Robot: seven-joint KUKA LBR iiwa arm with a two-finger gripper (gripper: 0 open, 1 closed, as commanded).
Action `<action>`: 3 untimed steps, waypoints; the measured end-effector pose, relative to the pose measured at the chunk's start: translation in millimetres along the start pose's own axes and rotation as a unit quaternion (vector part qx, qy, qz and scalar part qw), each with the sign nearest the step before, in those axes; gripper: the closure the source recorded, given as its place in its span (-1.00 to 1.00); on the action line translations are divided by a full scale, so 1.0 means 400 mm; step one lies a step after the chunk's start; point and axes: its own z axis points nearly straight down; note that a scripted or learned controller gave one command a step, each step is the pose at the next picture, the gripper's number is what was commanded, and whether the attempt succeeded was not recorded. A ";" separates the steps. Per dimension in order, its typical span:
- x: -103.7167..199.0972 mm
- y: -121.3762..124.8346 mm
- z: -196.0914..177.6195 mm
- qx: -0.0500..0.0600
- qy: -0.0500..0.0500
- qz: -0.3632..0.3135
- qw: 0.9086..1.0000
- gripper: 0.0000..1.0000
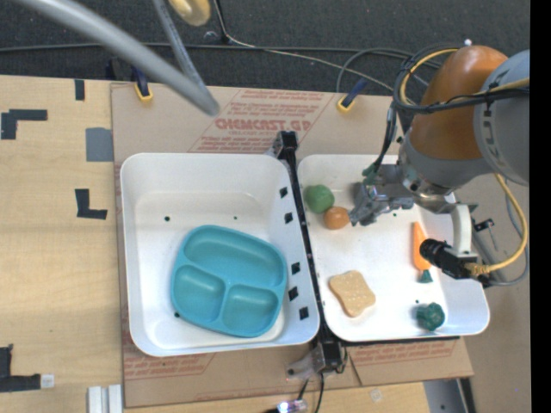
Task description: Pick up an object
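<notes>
Two shallow white bins sit side by side on the surface, on a brown cardboard sheet; a black divider strip runs between them. Left bin: holds one blue sectioned tray, lying flat toward the bin's near right corner; the tray has three compartments. Right bin: holds five loose items; a green ball near the bin's far left corner, close to the divider; an orange ball just beside the green one, toward the near side; a tan bread-slice shape near the middle of the bin's near edge; a dark green lumpy piece at the near right corner; an orange carrot-like stick along the right edge, partly covered by a black fitting on the arm. Arm comes in over the far right corner of the right bin; grey body, orange band above the wrist. Pincer hangs over the far half of the right bin, just right of the orange ball and near the green ball; nothing visible between its fingers; whether they stand apart or together cannot be told at this slant. Cables trail across the cardboard behind the bins.
</notes>
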 end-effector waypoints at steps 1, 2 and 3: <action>0.137 0.033 0.032 0.000 0.000 0.000 1.000 1.00; 0.263 0.067 0.055 0.000 0.000 -0.001 1.000 1.00; 0.387 0.099 0.006 -0.001 0.000 -0.001 1.000 1.00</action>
